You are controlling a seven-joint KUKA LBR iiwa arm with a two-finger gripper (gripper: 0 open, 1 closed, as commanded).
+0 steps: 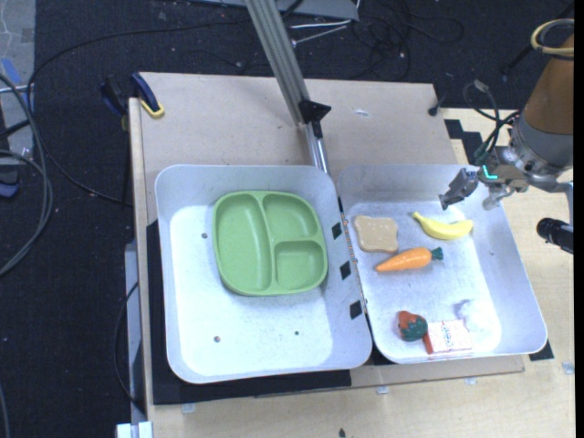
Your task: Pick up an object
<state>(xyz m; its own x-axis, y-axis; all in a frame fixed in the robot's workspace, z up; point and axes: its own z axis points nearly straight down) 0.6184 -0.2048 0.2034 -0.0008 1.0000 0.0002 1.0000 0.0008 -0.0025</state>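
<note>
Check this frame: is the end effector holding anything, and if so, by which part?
Nothing is held. The end effector hangs above the right bin's far edge, with no item between its fingers; the banana lies just below it.

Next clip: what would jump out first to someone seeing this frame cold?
The green divided plate in the left bin draws the eye first. Next come the toy foods in the right bin: banana, carrot and bread slice. The gripper hovers over that bin's far right corner, just above the banana.
</note>
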